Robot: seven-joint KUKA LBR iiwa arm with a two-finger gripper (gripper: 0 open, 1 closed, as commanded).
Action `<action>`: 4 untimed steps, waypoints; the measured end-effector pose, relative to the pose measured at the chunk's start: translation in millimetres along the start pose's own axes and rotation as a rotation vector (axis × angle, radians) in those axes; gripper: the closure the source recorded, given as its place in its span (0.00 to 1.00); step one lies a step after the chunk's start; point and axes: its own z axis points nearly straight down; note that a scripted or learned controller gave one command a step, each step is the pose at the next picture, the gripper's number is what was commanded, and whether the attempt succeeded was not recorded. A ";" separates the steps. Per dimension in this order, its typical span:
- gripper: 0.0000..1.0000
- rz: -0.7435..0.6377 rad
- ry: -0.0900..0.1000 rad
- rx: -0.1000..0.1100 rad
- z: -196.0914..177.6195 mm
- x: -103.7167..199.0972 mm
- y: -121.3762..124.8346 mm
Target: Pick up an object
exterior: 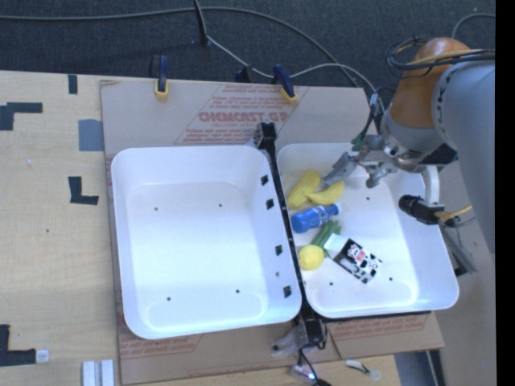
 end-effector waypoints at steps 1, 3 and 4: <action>0.00 0.000 -0.001 -0.003 52.0 0.6 -0.3; 1.00 0.000 -0.002 -0.008 -4.5 -0.9 6.8; 1.00 0.000 -0.002 -0.010 -51.3 -6.2 13.7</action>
